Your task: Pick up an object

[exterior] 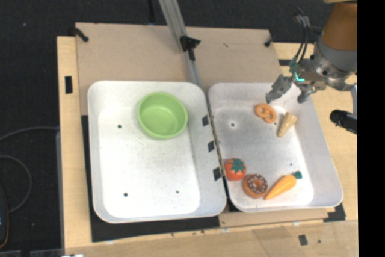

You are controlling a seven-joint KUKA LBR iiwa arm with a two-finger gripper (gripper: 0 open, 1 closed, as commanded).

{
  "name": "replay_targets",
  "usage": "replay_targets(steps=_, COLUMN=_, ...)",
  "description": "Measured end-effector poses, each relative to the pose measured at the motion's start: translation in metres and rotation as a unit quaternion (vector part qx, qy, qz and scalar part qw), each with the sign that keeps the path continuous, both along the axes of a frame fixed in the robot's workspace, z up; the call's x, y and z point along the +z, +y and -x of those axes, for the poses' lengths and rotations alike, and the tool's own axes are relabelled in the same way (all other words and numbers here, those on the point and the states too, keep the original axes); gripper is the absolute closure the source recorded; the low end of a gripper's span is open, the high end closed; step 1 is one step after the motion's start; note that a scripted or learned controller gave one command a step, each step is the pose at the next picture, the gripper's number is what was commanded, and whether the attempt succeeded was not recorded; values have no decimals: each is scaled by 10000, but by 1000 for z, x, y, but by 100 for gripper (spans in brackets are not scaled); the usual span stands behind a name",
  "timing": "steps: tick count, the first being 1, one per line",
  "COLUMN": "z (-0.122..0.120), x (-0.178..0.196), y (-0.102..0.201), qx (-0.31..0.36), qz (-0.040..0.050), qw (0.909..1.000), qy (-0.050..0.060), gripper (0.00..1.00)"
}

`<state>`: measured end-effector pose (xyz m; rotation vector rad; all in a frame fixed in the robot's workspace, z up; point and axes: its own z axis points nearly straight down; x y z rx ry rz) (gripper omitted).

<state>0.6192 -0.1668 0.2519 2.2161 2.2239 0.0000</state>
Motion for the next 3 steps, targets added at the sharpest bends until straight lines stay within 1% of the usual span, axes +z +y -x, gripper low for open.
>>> replay_targets(steps=1, z=3, x=-42, y=-4, qx=-20, qz=5, qw=10000, qy=20, gripper=0)
replay_targets(steps=3, z=18, x=-135, y=0, qx=-26, qz=0, qw=10000, qy=25, gripper=0)
